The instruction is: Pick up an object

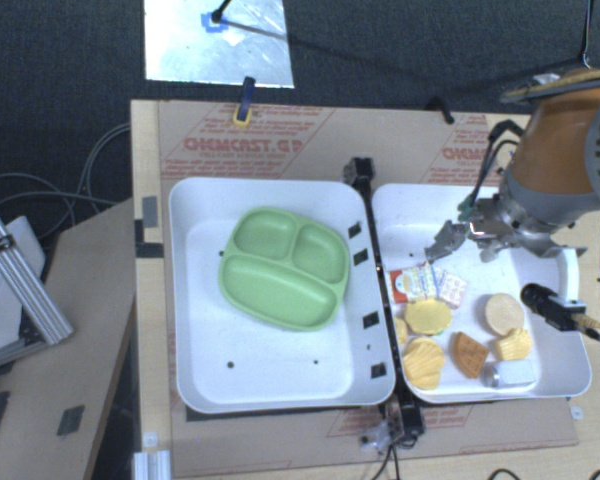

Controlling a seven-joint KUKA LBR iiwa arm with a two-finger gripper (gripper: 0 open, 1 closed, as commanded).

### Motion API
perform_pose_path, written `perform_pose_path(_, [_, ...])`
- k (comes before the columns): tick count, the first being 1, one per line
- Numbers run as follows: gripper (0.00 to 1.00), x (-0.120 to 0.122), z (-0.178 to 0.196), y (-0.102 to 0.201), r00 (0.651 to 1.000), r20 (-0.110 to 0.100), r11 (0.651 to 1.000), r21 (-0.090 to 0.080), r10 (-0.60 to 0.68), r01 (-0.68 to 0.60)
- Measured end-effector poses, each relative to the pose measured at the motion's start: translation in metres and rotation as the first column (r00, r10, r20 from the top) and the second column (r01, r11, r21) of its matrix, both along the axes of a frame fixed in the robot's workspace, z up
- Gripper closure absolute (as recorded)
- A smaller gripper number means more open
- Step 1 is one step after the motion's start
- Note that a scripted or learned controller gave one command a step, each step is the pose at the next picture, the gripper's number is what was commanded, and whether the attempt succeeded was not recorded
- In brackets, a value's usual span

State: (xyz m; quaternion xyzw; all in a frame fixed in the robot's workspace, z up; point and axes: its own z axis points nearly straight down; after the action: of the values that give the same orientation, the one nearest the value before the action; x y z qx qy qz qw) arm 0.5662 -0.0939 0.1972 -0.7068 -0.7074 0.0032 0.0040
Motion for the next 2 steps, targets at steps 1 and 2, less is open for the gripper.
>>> perform_pose_path(1, [0.00,0.003,0.006,0.000,1.000,0.011,1.000,-0.001,0.002,-0.002])
perform_pose_path(2, [0.00,-0.001,-0.054,-0.006,1.000,0.007,1.000,-0.001,0.000,0.000])
